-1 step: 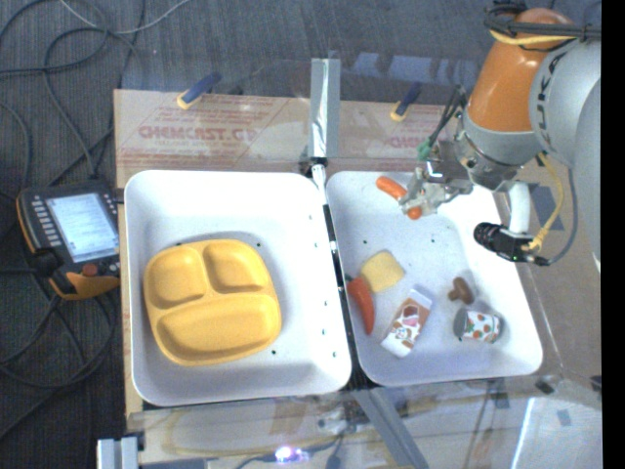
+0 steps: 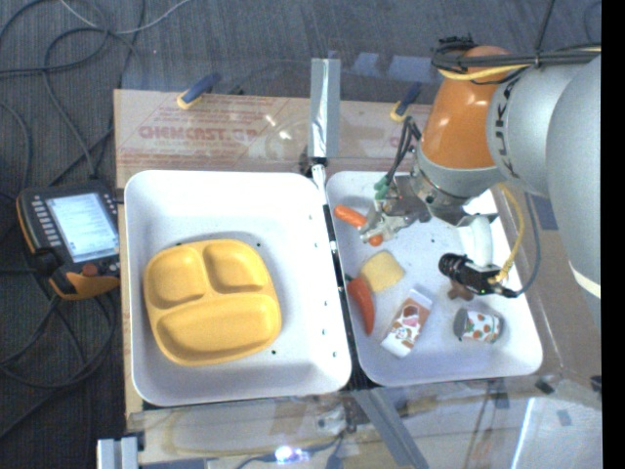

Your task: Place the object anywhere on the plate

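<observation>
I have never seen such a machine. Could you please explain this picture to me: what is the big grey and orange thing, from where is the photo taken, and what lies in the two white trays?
It is a robot arm, reaching in from the right. One camera, fixed above the bench, looks down at a slant. The arm ends in a pincer, over the right bin. That bin holds a small orange piece, a yellow block, a red-orange piece, a little carton and a small can. The left bin holds a yellow divided plate, where one piece should be put. I cannot tell whether the pincer holds anything.
</observation>
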Available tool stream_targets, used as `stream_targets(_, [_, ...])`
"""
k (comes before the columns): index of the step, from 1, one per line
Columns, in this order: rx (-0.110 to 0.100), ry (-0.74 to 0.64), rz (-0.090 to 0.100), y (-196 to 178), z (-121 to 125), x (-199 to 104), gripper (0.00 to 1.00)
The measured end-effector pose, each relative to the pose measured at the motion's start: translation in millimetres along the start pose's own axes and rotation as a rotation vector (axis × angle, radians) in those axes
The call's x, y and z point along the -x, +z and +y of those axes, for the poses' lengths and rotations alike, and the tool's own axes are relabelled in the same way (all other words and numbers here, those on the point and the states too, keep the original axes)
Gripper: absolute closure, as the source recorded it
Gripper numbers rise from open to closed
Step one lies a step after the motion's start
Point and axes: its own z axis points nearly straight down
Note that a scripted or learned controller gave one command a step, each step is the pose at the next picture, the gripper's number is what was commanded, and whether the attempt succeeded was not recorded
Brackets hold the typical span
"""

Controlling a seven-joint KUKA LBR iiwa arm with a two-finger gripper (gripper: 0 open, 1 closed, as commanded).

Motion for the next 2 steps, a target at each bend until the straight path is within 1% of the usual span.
stream_targets(1, [0.000, -0.284, 0.001, 0, -25, -74, 1.00])
stream_targets(2, [0.000, -0.311, 0.001, 0, -22, -138, 1.00])
